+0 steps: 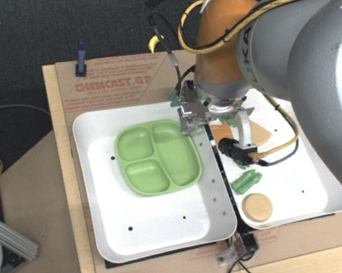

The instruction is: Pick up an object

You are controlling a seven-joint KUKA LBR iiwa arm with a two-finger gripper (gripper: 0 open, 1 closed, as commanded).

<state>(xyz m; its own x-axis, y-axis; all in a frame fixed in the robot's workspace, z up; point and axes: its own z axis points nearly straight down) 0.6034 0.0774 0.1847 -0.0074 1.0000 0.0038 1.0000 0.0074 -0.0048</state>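
Item one, gripper (193, 124): I see it low over the seam between the two bins, at the top right corner of the tray (159, 157). I cannot tell from this angle whether it is spread or closed, and I see nothing held in it. Item two, the tray: pale green, three compartments, lying flat in the upper middle of the left bin (103, 192), its right edge near that bin's right wall. Item three, right bin (306, 202): a tan wedge (260, 131) just right of the gripper, partly hidden by the wrist. Below it lies a small green piece (247, 182), tilted, and below that a round tan disc (257, 207) near the bin's front left corner. The green piece and the disc sit close together but apart. Item four, a board (112, 78) with red print under both bins, with a blue clip (80, 60) at its far left corner.
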